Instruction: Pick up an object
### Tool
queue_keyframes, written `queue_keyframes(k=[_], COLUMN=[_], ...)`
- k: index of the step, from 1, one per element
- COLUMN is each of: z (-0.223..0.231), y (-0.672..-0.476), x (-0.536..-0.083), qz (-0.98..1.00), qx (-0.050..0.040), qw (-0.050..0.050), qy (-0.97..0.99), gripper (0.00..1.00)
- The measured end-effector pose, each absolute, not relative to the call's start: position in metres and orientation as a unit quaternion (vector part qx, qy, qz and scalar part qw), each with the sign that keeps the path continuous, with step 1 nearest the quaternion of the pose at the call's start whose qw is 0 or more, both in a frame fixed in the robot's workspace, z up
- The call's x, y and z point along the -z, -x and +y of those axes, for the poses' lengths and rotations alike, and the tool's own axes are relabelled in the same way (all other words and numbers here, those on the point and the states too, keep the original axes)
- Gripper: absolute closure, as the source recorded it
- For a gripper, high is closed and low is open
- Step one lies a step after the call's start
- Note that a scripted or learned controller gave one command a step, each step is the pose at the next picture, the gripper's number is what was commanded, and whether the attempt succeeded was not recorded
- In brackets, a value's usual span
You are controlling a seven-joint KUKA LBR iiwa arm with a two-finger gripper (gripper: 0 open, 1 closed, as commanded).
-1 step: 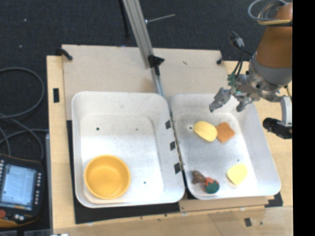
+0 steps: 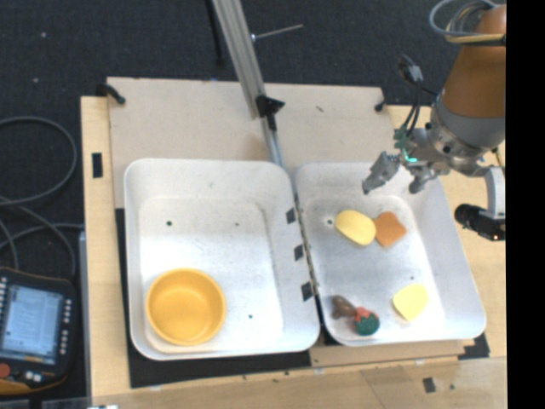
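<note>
1. Overhead, camera view: two shallow white bins sit side by side on the bench, the left bin (image 2: pixel 213 186) in the centre-left of the frame, the right bin (image 2: pixel 451 262) in the centre-right
2. Arm (image 2: pixel 473 83) enters from the upper right of the frame, orange band visible above the grey wrist
3. Gripper (image 2: pixel 400 175) is over the upper edge of the right bin; its two fingers (image 2: pixel 379 173) are spread apart, nothing between them, so it is open and holding nothing
4. Right bin contents: a pale yellow oval object (image 2: pixel 355 227) in the upper middle, touching an orange block (image 2: pixel 391 228) just to its right; both lie below the gripper in the frame and apart from it
5. Lower right of the same bin: a yellow flat piece (image 2: pixel 410 301), well apart from the oval pair
6. Lower left of the same bin, near the front wall: a small brown item (image 2: pixel 343 307) with a green and red toy (image 2: pixel 365 321) touching it; details too small to tell
7. Left bin: a yellow bowl (image 2: pixel 186 305), upright, in its lower left corner
8. Metal rail (image 2: pixel 243 49) runs from the top centre of the frame down to the gap between the bins
9. Lower left edge of the frame: a handheld control pendant (image 2: pixel 30 326) with a lit screen, off the bench
</note>
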State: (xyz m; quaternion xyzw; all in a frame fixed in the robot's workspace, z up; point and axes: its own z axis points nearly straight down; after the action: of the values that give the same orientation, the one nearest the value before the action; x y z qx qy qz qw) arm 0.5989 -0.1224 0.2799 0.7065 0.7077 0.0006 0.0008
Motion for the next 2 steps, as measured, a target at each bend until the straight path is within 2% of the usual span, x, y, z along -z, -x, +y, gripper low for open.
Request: queue_keyframes(k=[2], z=[-0.116], y=[-0.596], x=[-0.195], qz=[0.707], qx=[0.0019], qw=[-0.001], qy=[-0.707], gripper=[0.0])
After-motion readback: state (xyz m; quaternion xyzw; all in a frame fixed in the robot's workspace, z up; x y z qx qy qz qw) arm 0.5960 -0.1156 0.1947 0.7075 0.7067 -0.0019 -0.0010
